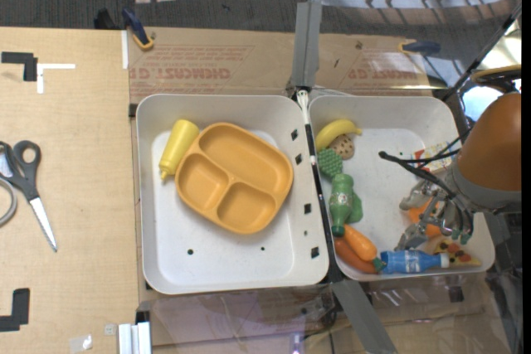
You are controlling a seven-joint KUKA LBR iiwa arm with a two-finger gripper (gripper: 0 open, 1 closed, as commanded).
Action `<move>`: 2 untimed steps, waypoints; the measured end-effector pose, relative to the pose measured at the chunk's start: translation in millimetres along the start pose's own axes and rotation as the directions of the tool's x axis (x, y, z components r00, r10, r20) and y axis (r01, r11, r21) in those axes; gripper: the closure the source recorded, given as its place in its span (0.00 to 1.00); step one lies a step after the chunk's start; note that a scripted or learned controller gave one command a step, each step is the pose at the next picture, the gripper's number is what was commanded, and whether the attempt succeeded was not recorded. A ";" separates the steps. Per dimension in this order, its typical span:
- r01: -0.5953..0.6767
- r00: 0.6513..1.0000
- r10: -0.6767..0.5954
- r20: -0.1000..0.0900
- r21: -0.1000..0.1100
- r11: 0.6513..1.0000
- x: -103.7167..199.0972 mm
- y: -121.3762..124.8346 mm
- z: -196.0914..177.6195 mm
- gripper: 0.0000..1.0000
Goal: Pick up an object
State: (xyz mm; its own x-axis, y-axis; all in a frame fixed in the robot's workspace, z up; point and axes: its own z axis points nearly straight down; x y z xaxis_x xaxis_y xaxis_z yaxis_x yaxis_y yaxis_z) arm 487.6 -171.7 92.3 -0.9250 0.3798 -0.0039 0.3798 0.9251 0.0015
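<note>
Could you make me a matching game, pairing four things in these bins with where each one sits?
Things:
1. yellow bottle
2. banana
3. blue bottle
4. orange tray

Places:
A. near edge of the right bin
B. far left corner of the right bin
C. middle of the left bin
D. left bin, against the tray's left side

Pairs: 1-D, 2-B, 3-A, 4-C

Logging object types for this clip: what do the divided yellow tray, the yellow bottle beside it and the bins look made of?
Divided yellow tray: likely moulded plastic, matte, with uniform colour and rounded compartment edges. Yellow bottle: probably plastic, smooth with a slight sheen. Bins: seemingly thin rigid plastic, white and smooth, with rounded corners.
</note>
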 end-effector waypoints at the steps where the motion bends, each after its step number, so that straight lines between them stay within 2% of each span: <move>1: 0.002 1.000 -0.002 0.003 0.000 1.000 -1.3 0.6 -9.3 1.00; 2: -0.110 0.994 0.110 0.000 0.001 0.994 8.6 60.9 -147.1 1.00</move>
State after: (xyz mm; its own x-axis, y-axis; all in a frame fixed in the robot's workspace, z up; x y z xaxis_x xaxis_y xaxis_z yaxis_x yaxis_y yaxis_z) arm 502.1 -112.1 239.5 -0.8778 0.4791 -0.0037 0.4791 0.8778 0.0011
